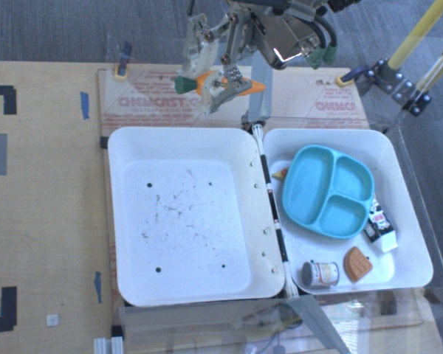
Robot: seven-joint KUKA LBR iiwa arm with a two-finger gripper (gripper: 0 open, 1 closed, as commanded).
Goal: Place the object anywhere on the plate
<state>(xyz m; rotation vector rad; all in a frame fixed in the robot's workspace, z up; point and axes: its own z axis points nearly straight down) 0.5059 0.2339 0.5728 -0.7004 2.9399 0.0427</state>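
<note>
My gripper (220, 82) hangs high above the back rim of the left bin (133, 146), shut on a toy carrot (245, 88). The carrot lies crosswise between the fingers, its green top pointing left and its orange tip pointing right. The blue three-part plate (328, 190) lies in the right bin (406, 168), toward its back half, well to the right of and nearer than the gripper. Nothing rests on the plate.
In the right bin, a small can (321, 273) and a brown biscuit-like piece (358, 264) lie in front of the plate. A black-and-white item (380, 227) sits at its right edge, and a small yellow piece (280, 172) at its left. A yellow-handled clamp (399, 65) stands at back right.
</note>
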